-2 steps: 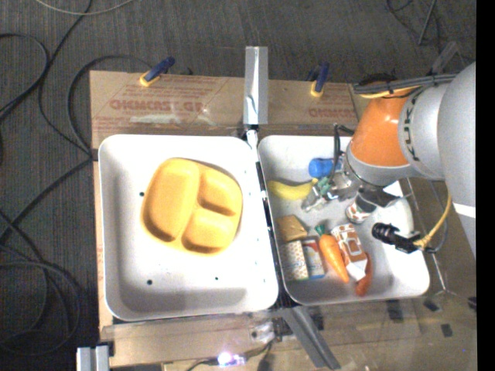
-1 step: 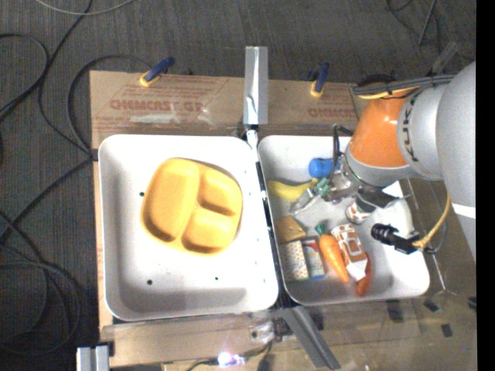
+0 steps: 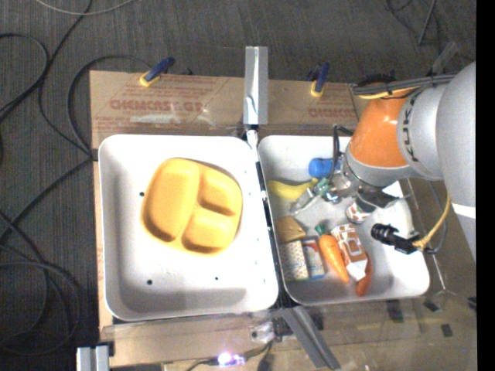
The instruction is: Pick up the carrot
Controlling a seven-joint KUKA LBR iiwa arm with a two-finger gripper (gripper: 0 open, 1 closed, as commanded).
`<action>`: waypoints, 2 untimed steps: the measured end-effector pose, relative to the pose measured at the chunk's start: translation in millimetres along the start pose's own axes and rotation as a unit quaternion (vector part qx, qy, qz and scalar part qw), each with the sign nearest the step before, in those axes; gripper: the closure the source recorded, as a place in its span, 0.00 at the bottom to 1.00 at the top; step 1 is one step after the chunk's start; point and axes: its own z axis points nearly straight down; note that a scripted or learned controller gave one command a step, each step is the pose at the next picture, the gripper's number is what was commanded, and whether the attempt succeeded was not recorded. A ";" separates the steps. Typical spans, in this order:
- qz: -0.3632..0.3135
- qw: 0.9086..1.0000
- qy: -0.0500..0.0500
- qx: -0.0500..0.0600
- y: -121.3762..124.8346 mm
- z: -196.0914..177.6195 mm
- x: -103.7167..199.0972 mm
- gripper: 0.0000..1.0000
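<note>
The tool (image 3: 329, 190) hangs low over the right bin (image 3: 418, 280), near that bin's upper middle, under the arm's (image 3: 433, 130) orange band, which hides most of it from the camera. Whether it is spread or pressed together cannot be told, and nothing can be seen pinched in it.

Just beside the tool, toward the bin's far wall, lies a blue cap-like piece (image 3: 319, 166). To its left a banana (image 3: 288, 188) lies on the bin floor, close to the wall between the two bins.

The carrot (image 3: 334, 258) lies in the right bin's near half, well below the tool and apart from it, its thick end pointing toward the tool and its tip toward the near wall. On its left a can (image 3: 293, 260) and a smaller packet (image 3: 313, 258) lie on their sides; the packet is just beside the carrot. Above the can sits a brown chunk (image 3: 290, 228). On the carrot's right lies a white and red box (image 3: 352, 249), touching or nearly touching it, with a red-orange piece (image 3: 363, 280) at its lower end.

The left bin (image 3: 124, 284) holds a yellow divided tray (image 3: 193, 205). Both bins rest on a cardboard sheet (image 3: 116, 103) clipped to the counter.
</note>
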 end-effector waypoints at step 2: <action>-0.019 1.000 0.000 0.000 -71.1 -10.3 7.9 1.00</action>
